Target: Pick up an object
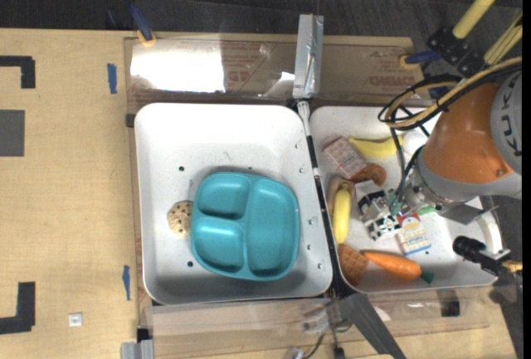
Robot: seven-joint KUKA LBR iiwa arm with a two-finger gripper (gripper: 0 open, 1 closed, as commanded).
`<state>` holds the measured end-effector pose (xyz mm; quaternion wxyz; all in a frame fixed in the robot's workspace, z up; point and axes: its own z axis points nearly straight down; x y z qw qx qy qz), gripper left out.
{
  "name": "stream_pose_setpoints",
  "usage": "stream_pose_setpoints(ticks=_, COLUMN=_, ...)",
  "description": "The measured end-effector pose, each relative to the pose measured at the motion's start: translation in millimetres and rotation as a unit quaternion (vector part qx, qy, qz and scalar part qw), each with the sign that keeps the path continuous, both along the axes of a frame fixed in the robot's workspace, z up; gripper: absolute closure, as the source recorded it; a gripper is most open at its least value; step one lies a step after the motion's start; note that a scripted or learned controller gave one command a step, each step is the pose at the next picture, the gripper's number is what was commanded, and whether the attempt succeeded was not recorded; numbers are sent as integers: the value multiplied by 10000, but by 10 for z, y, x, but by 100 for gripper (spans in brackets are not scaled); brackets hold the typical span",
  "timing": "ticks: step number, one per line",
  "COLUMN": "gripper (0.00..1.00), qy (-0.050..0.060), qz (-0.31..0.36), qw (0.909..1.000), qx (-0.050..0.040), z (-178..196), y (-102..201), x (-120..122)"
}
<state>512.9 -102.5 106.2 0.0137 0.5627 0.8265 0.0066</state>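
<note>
The gripper (388, 216) is lowered amid clutter in the right white bin (465, 278); the fingers' state cannot be told. One isolated item is best targeted, such as the orange plastic carrot (392, 264).

Wooden bench (58, 208) with two white bins, left (158, 133) and right (481, 283), side by side

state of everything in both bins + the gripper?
Teal divided plate: flat in the left bin, compartments bare.
Cookie: touching the plate's left edge.
Upright banana: lying along the right bin's left wall.
Carrot: flat, near the front wall.
Waffle cone: lying beside the carrot.
Gripper: low over the right bin's clutter, fingers unclear.
</note>
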Motion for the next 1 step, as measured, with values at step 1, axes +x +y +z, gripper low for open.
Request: stream_pose_setpoints(ticks=1, gripper=100, qy=137, qz=-1293, qw=9915, qx=48, z=788, y=971, x=432)
